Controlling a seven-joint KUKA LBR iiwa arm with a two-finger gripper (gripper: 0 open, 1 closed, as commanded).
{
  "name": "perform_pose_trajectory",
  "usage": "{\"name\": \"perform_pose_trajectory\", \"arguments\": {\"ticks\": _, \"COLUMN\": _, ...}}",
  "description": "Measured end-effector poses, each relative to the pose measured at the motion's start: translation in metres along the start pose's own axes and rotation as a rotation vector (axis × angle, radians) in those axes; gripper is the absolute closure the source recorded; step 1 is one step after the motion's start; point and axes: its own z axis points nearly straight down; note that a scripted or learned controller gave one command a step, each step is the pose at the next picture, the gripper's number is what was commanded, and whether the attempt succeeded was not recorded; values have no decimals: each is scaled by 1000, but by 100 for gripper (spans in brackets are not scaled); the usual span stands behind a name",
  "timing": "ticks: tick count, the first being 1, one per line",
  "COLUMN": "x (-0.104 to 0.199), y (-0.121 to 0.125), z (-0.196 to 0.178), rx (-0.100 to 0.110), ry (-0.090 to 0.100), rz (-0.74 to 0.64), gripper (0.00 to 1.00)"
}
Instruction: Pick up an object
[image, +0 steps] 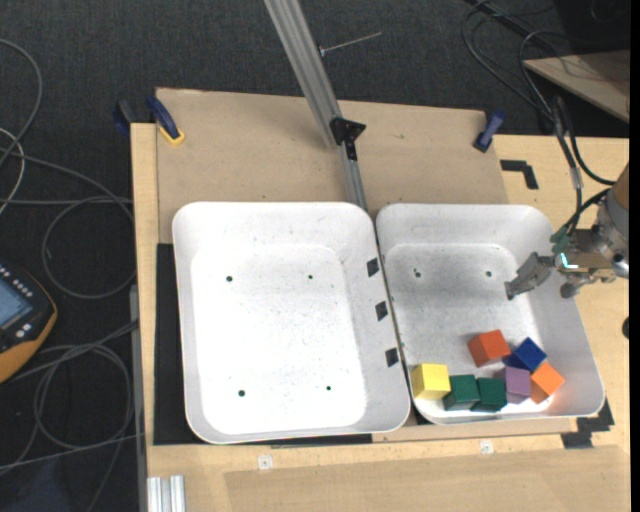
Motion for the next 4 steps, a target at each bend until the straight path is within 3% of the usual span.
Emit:
{"name": "perform_pose_trajectory", "arguments": {"ticks": 1, "x": 0, "y": 0, "z": -2, "rx": -4, "ry": -1, "rz": 0, "gripper": 0}}
{"name": "perform_pose_trajectory", "arguments": {"ticks": 2, "x": 0, "y": 0, "z": 62, "rx": 3, "ry": 1, "rz": 1, "gripper": 0}}
{"name": "perform_pose_trajectory", "arguments": {"ticks": 4, "x": -2, "y": -7, "z": 138, "rx": -2, "ry": 0, "rz": 1, "gripper": 0}}
